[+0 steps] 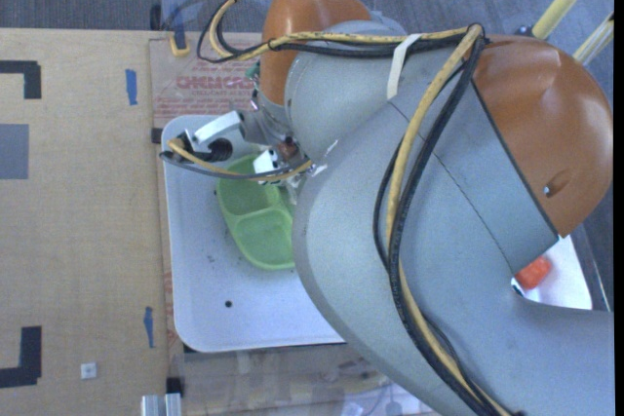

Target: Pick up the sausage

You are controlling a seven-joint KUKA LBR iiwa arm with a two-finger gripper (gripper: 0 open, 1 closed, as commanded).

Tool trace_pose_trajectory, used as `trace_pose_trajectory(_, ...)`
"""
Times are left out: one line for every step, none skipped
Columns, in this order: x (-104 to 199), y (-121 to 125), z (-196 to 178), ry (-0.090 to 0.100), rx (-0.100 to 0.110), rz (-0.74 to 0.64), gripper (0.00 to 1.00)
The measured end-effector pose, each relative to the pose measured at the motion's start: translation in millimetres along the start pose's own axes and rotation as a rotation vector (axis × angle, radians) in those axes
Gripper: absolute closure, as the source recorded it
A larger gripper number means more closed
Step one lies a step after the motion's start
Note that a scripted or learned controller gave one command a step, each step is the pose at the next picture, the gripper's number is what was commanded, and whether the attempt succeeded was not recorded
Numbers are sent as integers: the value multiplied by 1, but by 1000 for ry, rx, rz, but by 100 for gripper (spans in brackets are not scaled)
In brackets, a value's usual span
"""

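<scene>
The big grey arm covers most of the view, reaching over the left white bin (195, 248). Its wrist, with the orange band, hangs above the bin's upper part. The gripper (276, 169) is down by the top of a green divided dish (258, 224) that lies in the bin. Its fingers are hidden under the wrist. No sausage is visible; the arm hides much of both bins.
A small orange object (533, 274) lies in the right bin (570, 287), seen past the arm's edge. A small dark speck (228, 304) sits on the left bin's floor. A cardboard sheet (78, 200) covers the bench to the left.
</scene>
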State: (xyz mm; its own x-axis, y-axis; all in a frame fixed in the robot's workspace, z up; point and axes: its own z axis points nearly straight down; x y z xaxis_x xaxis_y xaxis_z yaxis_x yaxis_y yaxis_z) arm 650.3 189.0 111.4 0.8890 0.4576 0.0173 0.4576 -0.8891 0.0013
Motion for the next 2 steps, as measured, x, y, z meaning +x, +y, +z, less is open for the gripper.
trace_pose_trajectory(0,0,0,0,0,0,0)
trace_pose_trajectory(0,0,0,0,0,0,0)
